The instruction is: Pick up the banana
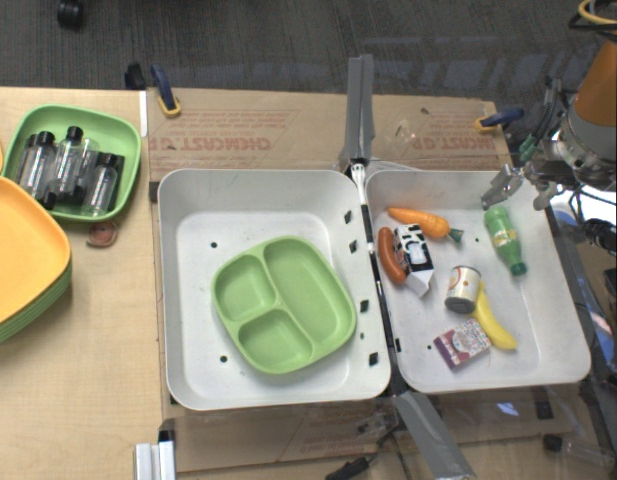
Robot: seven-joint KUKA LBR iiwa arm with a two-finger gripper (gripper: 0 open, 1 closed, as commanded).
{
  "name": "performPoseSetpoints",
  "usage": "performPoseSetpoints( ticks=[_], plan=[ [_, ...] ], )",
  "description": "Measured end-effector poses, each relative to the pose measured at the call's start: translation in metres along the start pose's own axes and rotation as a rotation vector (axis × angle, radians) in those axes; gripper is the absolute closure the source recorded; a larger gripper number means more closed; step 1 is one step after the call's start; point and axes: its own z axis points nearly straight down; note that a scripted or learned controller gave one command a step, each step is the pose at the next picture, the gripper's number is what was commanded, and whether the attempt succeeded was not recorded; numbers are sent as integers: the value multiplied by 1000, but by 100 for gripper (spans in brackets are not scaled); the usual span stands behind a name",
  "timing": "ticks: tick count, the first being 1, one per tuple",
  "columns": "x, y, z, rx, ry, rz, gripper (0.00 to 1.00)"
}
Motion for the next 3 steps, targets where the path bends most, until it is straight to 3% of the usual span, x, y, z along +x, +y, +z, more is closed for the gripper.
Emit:
performPoseSetpoints(
  ticks=[1, 2, 3],
  plan=[
    [-25, -42, 96, -2, 1, -387, 0],
    [-7, -121, 106, -2, 1, -414, 0],
    [-8, -121, 97, -3, 0, -410, 100]
  ],
)
